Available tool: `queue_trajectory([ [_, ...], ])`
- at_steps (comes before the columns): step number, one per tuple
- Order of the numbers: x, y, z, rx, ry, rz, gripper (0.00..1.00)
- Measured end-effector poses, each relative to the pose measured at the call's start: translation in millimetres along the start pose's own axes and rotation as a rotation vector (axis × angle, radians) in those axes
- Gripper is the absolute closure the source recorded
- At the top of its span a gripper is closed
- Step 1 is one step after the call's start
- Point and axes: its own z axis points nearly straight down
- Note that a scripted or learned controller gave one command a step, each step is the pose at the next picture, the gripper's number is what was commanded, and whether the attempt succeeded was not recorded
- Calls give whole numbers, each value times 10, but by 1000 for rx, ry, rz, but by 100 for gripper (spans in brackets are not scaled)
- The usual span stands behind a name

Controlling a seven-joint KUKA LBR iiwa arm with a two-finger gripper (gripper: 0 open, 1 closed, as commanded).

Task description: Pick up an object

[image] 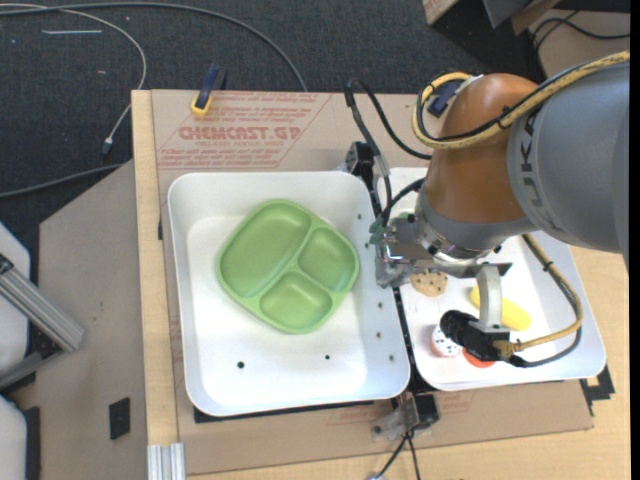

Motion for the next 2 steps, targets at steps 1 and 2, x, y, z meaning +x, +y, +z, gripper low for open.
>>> queue_trajectory([
  [1, 424, -143, 8, 0, -1, 0, 100],
  [2, 402, -138, 8, -1, -1, 4, 0],
])
